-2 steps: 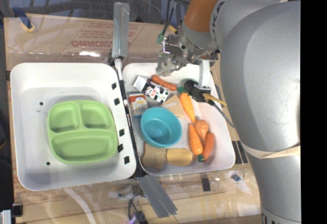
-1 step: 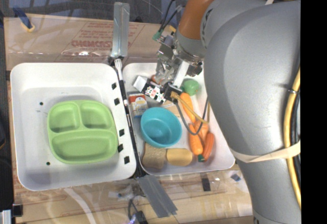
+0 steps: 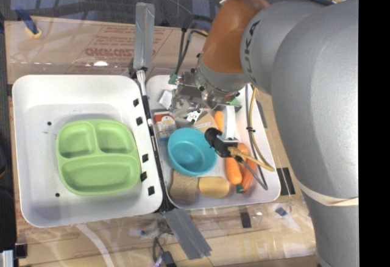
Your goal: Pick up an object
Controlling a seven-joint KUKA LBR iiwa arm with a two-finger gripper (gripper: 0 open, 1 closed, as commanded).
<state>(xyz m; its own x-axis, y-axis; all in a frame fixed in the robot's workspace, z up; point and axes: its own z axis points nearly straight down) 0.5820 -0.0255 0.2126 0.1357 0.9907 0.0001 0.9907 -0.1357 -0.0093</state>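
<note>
My gripper (image 3: 186, 106) hangs low over the far part of the right bin (image 3: 268, 189), above a clutter of small items. Just in front of it lies a blue bowl (image 3: 191, 151), open side up. An orange carrot (image 3: 233, 170) lies to the right of the bowl, with a second orange piece (image 3: 218, 119) further back. A tan sponge-like block (image 3: 183, 187) and a yellow rounded piece (image 3: 214, 186) sit at the bin's near edge. A small orange-and-white box (image 3: 163, 124) rests against the left wall.
The left bin (image 3: 30, 107) holds a green divided plate (image 3: 96, 156). The grey arm covers the right side of the right bin. A grey taped divider (image 3: 144, 34) runs between the bins at the back.
</note>
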